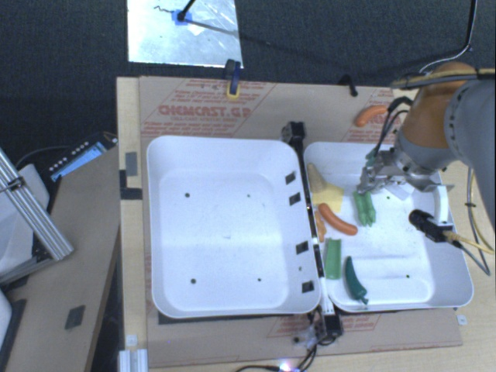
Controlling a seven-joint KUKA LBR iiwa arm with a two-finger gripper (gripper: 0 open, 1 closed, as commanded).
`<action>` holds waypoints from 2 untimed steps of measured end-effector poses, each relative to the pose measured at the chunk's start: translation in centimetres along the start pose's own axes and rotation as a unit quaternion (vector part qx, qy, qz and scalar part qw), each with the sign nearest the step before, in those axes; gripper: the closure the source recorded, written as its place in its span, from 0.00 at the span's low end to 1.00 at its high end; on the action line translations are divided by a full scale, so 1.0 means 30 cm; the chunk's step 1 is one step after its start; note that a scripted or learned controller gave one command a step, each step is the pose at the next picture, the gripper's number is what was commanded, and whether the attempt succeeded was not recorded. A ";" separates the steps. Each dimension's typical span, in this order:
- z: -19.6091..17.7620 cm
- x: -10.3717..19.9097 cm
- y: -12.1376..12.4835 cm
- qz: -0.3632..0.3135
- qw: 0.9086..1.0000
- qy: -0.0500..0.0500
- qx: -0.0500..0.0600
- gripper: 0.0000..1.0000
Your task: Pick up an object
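Arm enters from right; gripper (370,183) low in right bin (449,285), its tip at upper end of a light green piece (364,208), but whether the fingers are clenched or released cannot be told. Nearby in same bin: orange sausage-shaped piece (338,221), yellow wedge (323,187), green bar (332,257), dark green pepper (355,278). Left bin (167,208) beside it on the surface (198,99).

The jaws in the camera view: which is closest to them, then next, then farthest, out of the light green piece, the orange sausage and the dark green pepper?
From the gripper:
1. Light green piece, just below it.
2. Orange sausage, lower left.
3. Dark green pepper, near the right bin's front edge.
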State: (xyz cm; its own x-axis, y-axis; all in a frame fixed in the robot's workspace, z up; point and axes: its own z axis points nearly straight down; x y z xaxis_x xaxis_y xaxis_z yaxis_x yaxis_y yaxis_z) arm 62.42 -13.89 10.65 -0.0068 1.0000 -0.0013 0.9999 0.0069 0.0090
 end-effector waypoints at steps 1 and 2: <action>0.001 0.000 -0.001 0.000 1.000 0.000 0.000 0.00; 0.001 0.000 -0.001 0.000 1.000 0.000 0.000 0.00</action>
State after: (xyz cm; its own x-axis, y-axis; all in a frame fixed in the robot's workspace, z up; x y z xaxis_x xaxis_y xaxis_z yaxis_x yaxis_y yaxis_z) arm 62.40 -13.89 10.62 -0.0070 1.0000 -0.0013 0.9999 0.0070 0.0083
